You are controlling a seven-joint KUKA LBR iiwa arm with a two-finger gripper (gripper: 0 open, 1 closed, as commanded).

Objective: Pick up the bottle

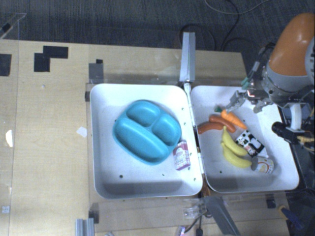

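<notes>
A small bottle (263, 165) with a grey cap and an orange-and-white label lies on its side in the right bin (285, 181), near the front right corner, just past the bananas. My gripper (245, 104) hovers over the back of the right bin, above the carrot and well behind the bottle. Its fingers (235, 101) are spread open with nothing between them. A second small container (181, 155) with a pink label lies in the left bin (106, 132), against the blue plate's right front edge.
A blue divided plate (146, 130) takes up the middle of the left bin. The right bin also holds a carrot (233, 118), a sausage (210, 127), two bananas (233, 149) and a black-and-white object (249, 143). A metal bar (187, 58) stands behind the bins.
</notes>
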